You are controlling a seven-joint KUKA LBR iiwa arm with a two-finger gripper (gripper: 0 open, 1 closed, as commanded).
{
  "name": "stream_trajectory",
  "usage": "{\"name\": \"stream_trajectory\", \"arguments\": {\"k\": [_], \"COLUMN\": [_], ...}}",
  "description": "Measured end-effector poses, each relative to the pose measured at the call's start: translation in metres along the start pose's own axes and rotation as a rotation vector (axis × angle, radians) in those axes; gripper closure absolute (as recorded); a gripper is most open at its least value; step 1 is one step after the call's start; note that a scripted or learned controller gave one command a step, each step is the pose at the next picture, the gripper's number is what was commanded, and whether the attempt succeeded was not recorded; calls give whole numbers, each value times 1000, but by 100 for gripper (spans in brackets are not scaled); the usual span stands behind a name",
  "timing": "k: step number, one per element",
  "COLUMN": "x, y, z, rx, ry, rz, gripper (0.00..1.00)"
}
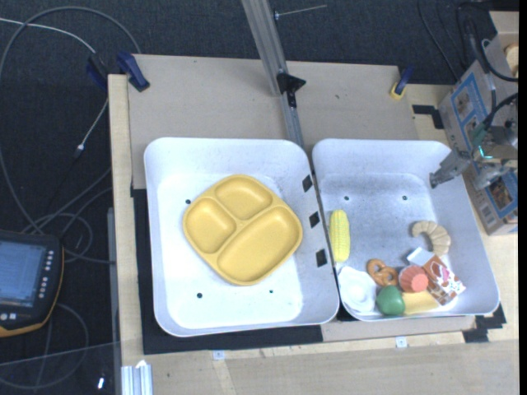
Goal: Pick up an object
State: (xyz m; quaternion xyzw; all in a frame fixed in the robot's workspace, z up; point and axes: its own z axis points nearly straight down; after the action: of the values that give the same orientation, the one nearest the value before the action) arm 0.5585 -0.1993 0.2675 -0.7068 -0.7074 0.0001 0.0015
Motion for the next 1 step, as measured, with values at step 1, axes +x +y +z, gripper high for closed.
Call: {"name": "stream_trajectory", "arguments": {"k": [1], "x": [0], "y": [0], "z": [0], "rx": [0], "ry": [0], "rz": [0], "gripper": [0]}}
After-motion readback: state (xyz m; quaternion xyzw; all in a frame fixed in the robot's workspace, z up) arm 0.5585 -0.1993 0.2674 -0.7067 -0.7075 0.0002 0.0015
